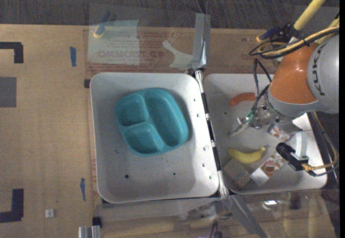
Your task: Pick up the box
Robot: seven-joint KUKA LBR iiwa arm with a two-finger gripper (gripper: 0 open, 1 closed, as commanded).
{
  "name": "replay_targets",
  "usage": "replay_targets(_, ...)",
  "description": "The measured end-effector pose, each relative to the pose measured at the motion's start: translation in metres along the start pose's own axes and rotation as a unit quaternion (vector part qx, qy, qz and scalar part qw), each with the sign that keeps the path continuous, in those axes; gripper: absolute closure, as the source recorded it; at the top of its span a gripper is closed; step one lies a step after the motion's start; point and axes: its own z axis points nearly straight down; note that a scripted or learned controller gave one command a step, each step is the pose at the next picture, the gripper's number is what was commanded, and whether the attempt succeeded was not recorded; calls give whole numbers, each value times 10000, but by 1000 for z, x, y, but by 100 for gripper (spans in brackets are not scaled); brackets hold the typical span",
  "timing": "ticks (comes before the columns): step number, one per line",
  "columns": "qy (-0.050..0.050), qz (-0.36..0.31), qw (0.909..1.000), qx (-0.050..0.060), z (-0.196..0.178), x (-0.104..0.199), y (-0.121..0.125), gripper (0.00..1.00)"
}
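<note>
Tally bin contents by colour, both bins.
Teal: 1, plate, left bin
Yellow: 1, banana, right bin
Orange-red: 1, item partly under the arm
Grey-brown: 1, pad
White printed: 2, box, packet
Total: 6

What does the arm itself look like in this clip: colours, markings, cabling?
The arm is grey with a broad orange band above the wrist and dark lettering on its grey shell. Yellow and black cables loop beside it. The gripper is small, metallic and dark.

White-and-brown box [271, 165] flat in right bin
</note>
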Motion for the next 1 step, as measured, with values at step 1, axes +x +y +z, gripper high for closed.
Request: replay_targets(1,-13,260,9997,4,2,-30,75,0)
